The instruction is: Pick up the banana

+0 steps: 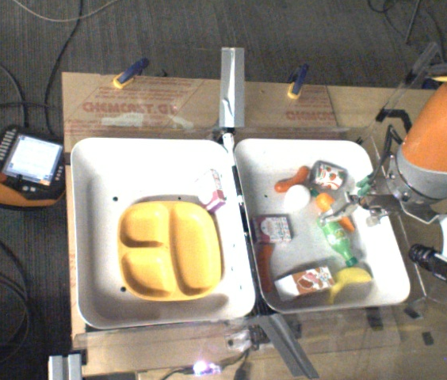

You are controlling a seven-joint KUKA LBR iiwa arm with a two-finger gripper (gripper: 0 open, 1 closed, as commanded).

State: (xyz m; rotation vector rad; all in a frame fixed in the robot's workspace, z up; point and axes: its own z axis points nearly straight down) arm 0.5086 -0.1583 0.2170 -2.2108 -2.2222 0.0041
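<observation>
You see 2 shallow white bins side by side on the cardboard-covered counter (192, 101). In the left white bin (97, 165) a yellow plastic 3-compartment tray (172, 248) sits near the centre, and a small white-and-purple packet (214, 192) lies at its 1 o'clock, just beside the dividing wall.

The right white bin (382, 287) holds the clutter. The yellow banana (350, 279) lies at the bin's 5 o'clock, near the front wall, touching a white-and-red carton (307, 281) at its 9 o'clock. A green plastic bottle (341, 240) slants at the banana's 12 o'clock, just beside it. Further toward the bin's 12 o'clock you find a white egg-shaped object (296, 199), an orange carrot-like piece (289, 184) and a printed can (328, 176). A small square printed packet (275, 228) rests at the bin's 9 o'clock, with a dark red object (265, 264) below it along the left wall.

The grey arm with the orange band (437, 133) reaches in from 3 o'clock. Its tool (358, 200) hangs over the bin's 2 o'clock area, well apart from the banana. You cannot tell how far the tool is open, nor whether it has hold of anything.
</observation>
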